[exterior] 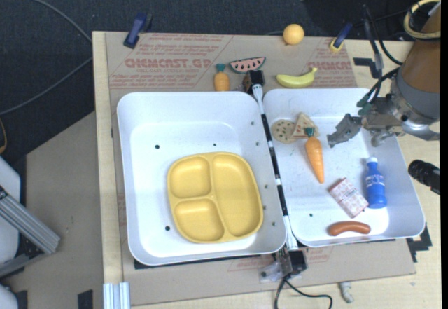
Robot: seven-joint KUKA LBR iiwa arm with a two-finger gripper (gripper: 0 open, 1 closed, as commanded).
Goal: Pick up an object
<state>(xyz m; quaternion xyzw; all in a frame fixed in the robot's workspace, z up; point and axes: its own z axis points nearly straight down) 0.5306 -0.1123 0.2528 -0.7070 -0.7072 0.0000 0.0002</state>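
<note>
Cardboard-topped bench (175,55) on dark carpet, two white bins side by side, your arm reaching in from three o'clock.

Your gripper (350,129) hangs over the right bin (413,213) toward its two o'clock corner, fingers spread with nothing between them. Just at its nine o'clock lies the carrot (315,158), tip toward six, with a cookie (283,130) and cheese wedge (304,124) above it. At the gripper's six o'clock sit the blue bottle (375,183), a pink packet (348,196) and a sausage (349,228). The left bin (140,125) holds a yellow divided plate (213,197). Along the bench's twelve o'clock edge rest a banana (296,78), watermelon slice (248,64) and orange ball (294,34).
</note>
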